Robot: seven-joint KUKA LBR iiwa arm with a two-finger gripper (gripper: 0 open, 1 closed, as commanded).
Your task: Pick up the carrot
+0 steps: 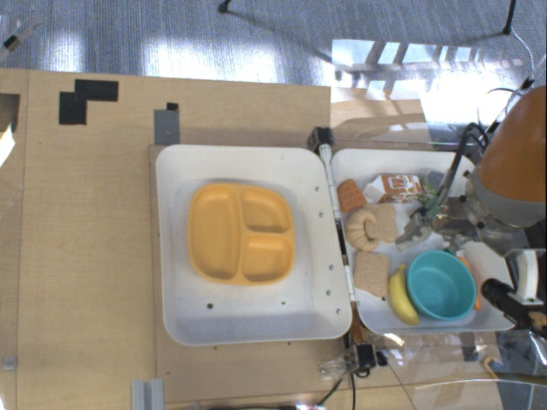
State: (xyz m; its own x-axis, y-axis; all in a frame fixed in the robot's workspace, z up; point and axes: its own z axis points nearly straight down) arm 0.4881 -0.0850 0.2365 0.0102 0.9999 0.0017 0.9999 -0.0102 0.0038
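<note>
My gripper [425, 226] hangs over the middle of the right bin [504, 321], and from this slanted view I cannot tell whether it stands apart or together; nothing visibly sits in it. Just under and to its left lie a curled pastry [362, 229] and a square of bread [372, 272], with a brown cracker [350, 196] and a printed packet [398, 186] further back. Toward me from the gripper sits a teal bowl [440, 285], with a banana [400, 298] pressed against its left side. The carrot [475, 285], as far as I can judge, is the thin orange strip along the bowl's right rim, wedged between the bowl and the bin's right wall, mostly hidden. I expect it to be a light toy piece, stiff and smooth, so it could slip or roll if pinched near a tapered end. I would take it across its thickest part, though the bowl crowds that side and may get nudged first. The left bin [179, 314] holds a yellow divided plate [241, 232], well apart from all this, and both bins rest on the desk [77, 272].
</note>
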